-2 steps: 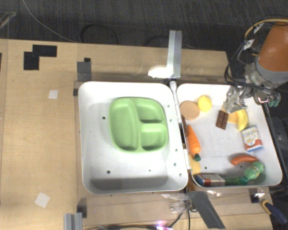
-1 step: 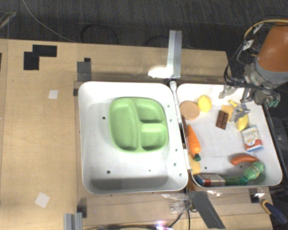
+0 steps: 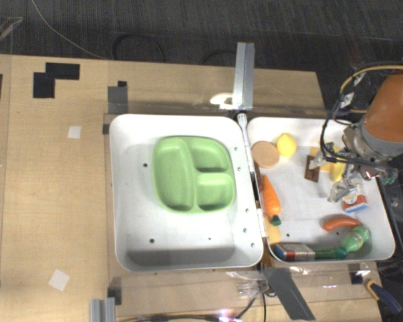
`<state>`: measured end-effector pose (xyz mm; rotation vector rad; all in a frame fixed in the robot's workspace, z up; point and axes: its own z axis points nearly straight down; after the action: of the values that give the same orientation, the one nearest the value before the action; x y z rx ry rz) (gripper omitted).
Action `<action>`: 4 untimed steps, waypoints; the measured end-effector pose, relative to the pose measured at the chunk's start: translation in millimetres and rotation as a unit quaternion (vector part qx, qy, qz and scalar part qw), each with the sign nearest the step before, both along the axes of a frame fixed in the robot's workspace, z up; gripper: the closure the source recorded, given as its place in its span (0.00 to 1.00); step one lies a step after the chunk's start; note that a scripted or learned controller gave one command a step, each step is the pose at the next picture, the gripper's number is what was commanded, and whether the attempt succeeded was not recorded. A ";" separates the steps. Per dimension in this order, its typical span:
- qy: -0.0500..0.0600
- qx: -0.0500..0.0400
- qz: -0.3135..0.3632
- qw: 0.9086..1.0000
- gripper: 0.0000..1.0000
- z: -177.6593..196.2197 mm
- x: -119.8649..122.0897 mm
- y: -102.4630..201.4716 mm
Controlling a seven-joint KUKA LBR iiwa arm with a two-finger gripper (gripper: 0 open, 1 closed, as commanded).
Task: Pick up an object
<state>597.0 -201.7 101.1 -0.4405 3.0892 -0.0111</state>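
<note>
The hand [image 3: 346,186] hangs low inside the right bin [image 3: 389,243], below the arm's orange band [image 3: 393,109], close to that bin's right wall; whether it is released or clenched cannot be told, for cables and wrist housing crowd it, and nothing can be seen held in it. Its tip stands over or against a small red and white item [image 3: 354,201], though contact cannot be confirmed; just up from the hand lie a brown block [image 3: 313,171] and a yellow piece [image 3: 336,170].

Taking the right bin as landmark: a red sausage-like toy [image 3: 337,223] lies toward its near side, a green bottle-like toy [image 3: 352,241] sits in its near right corner, and a dark marker-like thing [image 3: 297,251] rests along its near wall; an orange carrot [image 3: 271,196] lies along its left wall, a round tan disc [image 3: 265,154] and a yellow lemon [image 3: 286,145] sit in its far left part. Left of it, the second bin [image 3: 131,247] holds a green divided tray [image 3: 191,173]; both rest on the counter [image 3: 47,200].

The step in hand appears to be the descent onto a chosen object, most likely the red and white item; no lift is under way. The next move calls for a firm closing around that item alone, clear of the neighbouring pieces, then a straight rise.
</note>
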 end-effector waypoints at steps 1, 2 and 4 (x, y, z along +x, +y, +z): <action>-0.005 0.001 -0.063 0.998 0.00 -4.7 -40.8 -4.1; -0.003 0.001 -0.091 0.996 0.00 -6.6 -19.4 31.4; -0.004 0.002 -0.064 0.998 0.00 -6.1 -15.6 116.9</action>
<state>581.5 -84.8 95.0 -0.2402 3.1027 -0.0080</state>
